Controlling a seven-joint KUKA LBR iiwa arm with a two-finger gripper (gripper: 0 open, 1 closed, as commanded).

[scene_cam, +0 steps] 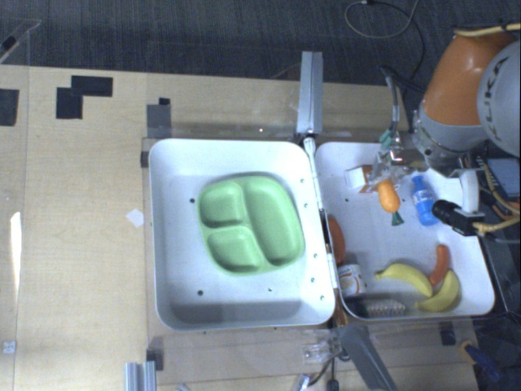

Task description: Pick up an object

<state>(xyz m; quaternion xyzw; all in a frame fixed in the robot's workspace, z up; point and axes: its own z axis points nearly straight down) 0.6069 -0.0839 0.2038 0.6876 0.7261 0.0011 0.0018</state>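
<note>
Here the gripper [389, 163] sits low over the back part of the right bin [476, 300], reaching in from the right. A small carrot [389, 196] lies just below its tip, so close that the 2 may be touching, but whether the carrot is actually between the fingers, or how they are set, cannot be told from this slanted view. A small white piece [355, 177] lies just left of the gripper, and a blue bottle [422, 202] just right of the carrot.

Further out, 2 bananas [423, 285] lie near the front wall, with a sausage [440, 263] beside them and a small can [350, 278] at the front left corner. The left bin [163, 243] holds a green divided tray [249, 223].

This looks like the grasp step itself, with the carrot as the likely target. The next move calls for a firm close on the carrot and a straight lift, clear of the bottle and the white piece.
</note>
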